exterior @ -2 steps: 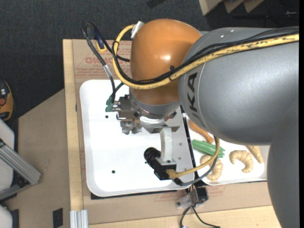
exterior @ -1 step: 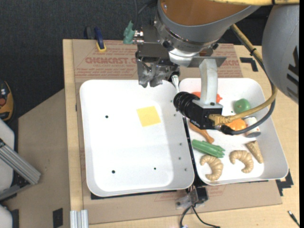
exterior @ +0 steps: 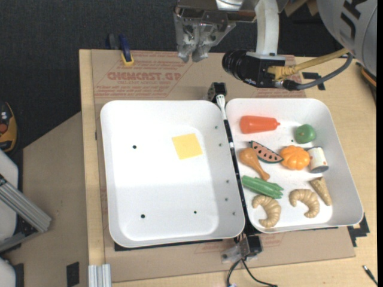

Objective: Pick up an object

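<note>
bins (exterior: 119, 178): smooth glossy white plastic | bench board (exterior: 149, 76): matt brown cardboard-like sheet, red print | toy foods (exterior: 296, 157): shiny moulded plastic | yellow square (exterior: 187, 146): flat, matt | gripper (exterior: 194, 54): bare grey metal

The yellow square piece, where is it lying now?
The yellow square piece lies alone in the left bin, in its upper middle part, across the divider from the toy foods in the right bin.

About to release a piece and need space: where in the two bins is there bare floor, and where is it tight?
The left bin is nearly all bare: one yellow square lies upper-middle, with open floor on every side. The right bin is crowded; a bare strip runs along its top rim above the carrot and the green ball. The gripper hangs beyond the bins.
</note>
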Tool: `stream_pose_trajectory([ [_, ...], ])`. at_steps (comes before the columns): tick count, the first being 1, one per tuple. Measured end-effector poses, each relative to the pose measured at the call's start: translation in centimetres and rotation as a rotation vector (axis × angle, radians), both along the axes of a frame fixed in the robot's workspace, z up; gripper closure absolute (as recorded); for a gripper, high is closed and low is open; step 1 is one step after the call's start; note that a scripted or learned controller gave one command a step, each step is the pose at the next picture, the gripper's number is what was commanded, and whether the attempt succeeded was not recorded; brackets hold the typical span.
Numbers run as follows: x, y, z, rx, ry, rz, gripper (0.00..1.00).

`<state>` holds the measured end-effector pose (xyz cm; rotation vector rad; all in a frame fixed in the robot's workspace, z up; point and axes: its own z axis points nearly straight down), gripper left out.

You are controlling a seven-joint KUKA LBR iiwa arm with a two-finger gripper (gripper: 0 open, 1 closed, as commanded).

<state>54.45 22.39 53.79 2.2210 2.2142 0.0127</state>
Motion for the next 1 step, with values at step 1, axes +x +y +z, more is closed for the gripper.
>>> stream_pose_trajectory([
  [1,-5.67,0.04,-19.87,-0.010,0.029,0.003,1.00],
])
